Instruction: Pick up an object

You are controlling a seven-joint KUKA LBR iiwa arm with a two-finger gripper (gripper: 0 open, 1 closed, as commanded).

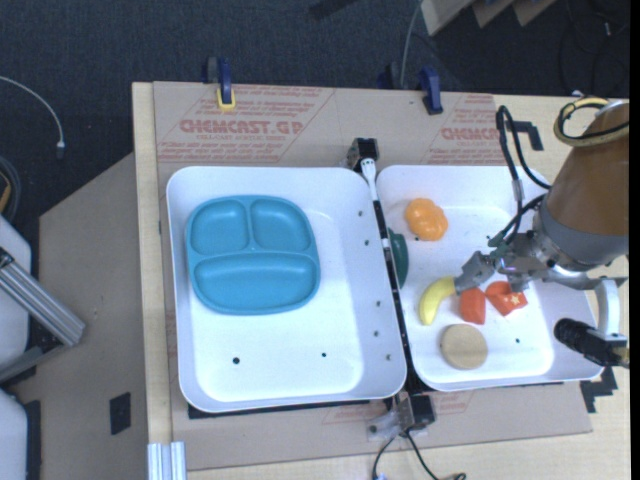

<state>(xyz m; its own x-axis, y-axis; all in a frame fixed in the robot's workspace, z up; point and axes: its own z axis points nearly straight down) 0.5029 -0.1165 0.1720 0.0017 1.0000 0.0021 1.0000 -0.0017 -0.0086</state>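
The right bin (530,198) holds an orange fruit (426,219), a yellow banana (435,298), a tan round disc (464,347) and two red pieces, one (472,307) beside the banana and another (509,299) just to its right. A dark green object (399,256) lies against the bin's left wall. My gripper (494,272) reaches in from the right and hovers directly over the two red pieces, close to the banana's upper end. Nothing can be seen held in it.
The left bin (340,328) bears a blue divided plate (254,254) in its upper left part. Cables (516,158) hang along the arm over the right bin's far side. Clamps (225,83) sit on the bench's far edge.
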